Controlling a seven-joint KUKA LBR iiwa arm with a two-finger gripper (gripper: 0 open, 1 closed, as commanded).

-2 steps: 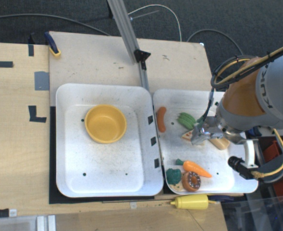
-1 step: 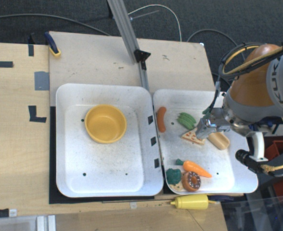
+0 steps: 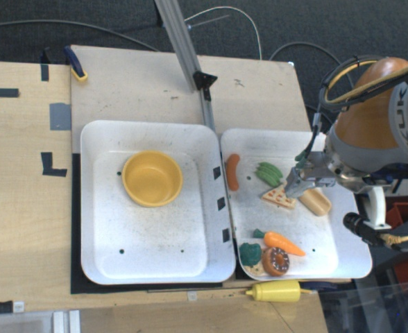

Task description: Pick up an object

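Bench: pale wooden top over dark carpet, bearing two shallow white bins side by side, the left bin (image 3: 93, 186) and the right bin (image 3: 329, 255).
Left bin: a round yellow plastic bowl (image 3: 152, 178) sits upright towards the far left, well apart from the arm.
Right bin: toy foods lie scattered loose, likely so the arm can try any of them.
Arm: grey with an orange band, it reaches in from the right, wrist over the right bin.
Gripper (image 3: 294, 186): low over the bin's middle; whether it is released or clenched I cannot tell.
Likely target: a tan wedge with red dots, like a pizza slice (image 3: 278, 199), just beside the tip on its near left.
Neighbours: a tan bread-like block (image 3: 316, 202) right of the slice; a green leafy piece (image 3: 268, 173) just beyond it; a red sausage (image 3: 232, 171) by the left wall; an orange carrot (image 3: 282, 243) and a brown doughnut (image 3: 277, 261) near the front.
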